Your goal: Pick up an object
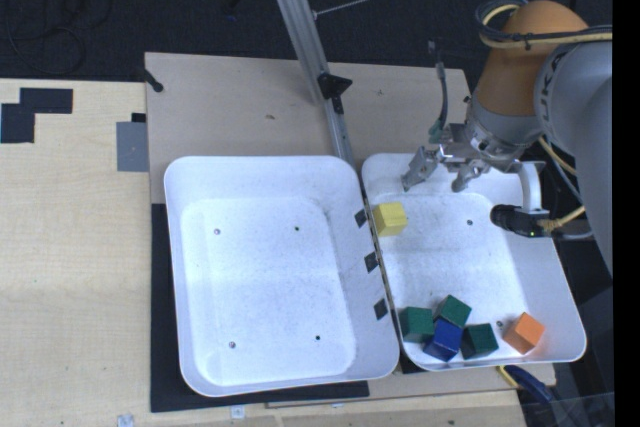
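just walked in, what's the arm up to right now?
The gripper hangs open over the far end of the right bin, with nothing between its fingers. The yellow block sits nearest it, by the bin's left wall. Green, blue and orange blocks cluster at the near end. No pick yet.

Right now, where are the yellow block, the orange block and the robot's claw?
yellow block (389, 218), camera view, middle of its top face.
orange block (524, 331), camera view, middle of its top.
claw (440, 177), camera view, midway between fingertips.

Robotics lab: bench, twin bins
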Available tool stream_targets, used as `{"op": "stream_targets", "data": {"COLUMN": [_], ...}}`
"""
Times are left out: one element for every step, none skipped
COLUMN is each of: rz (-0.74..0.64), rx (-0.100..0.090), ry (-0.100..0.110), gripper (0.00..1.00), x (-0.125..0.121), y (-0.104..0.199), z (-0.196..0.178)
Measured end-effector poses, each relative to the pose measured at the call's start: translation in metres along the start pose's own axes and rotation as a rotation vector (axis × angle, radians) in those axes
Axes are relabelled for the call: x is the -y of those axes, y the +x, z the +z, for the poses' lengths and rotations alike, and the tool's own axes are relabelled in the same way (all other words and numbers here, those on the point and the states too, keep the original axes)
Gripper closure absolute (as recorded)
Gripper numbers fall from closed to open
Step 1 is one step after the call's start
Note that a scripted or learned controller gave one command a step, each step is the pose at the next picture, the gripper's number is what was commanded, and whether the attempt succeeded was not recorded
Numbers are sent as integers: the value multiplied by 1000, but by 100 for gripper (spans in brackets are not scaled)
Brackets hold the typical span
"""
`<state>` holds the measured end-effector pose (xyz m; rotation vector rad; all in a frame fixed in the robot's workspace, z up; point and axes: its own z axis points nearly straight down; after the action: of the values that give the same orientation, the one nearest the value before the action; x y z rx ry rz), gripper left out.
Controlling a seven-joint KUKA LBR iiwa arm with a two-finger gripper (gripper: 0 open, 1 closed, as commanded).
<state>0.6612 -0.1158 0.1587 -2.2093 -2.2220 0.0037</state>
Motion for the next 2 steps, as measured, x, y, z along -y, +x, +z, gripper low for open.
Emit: {"op": "stream_targets", "data": {"rz": [3, 2], "rx": [2, 4], "ry": [-9, -5], "gripper": [0, 0], "x": [74, 4], "y": [46, 81], "z": [-93, -27]}}
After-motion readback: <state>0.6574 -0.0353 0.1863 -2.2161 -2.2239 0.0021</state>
